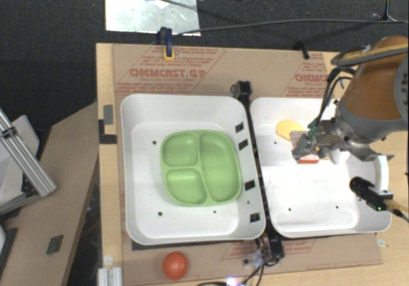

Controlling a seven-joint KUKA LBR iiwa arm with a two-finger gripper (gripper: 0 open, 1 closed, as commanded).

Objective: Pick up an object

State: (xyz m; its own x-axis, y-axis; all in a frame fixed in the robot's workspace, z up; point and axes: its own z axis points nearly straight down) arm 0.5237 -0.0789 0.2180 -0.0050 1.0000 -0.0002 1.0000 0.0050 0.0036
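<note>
Bins sat side by side on a brown cardboard-covered bench (192,67), and the right bin (319,214) serves as the landmark for what follows. Against its left wall lay the left bin (137,150), which held a green divided plate (201,166) with three compartments, lying flat near that bin's middle.

Inside the right bin, toward its far left part, rested a yellow object (287,128). Just beside it, nearer the bin's middle, a small red object (308,160) showed beneath the gripper (305,149), which hung low over the bin floor. Whether its fingers were apart or together could not be told, since the wrist and its cabling hid them, nor whether the red object was touching them. The arm (377,93) with its orange band crossed above the bin's far right corner.

Outside the bin, off its near left corner and in front of the left bin, an orange-red ball (174,265) lay on the bench edge. Beyond the bin's far side, up and to the left, a blue clamp (167,41) gripped the cardboard.
</note>
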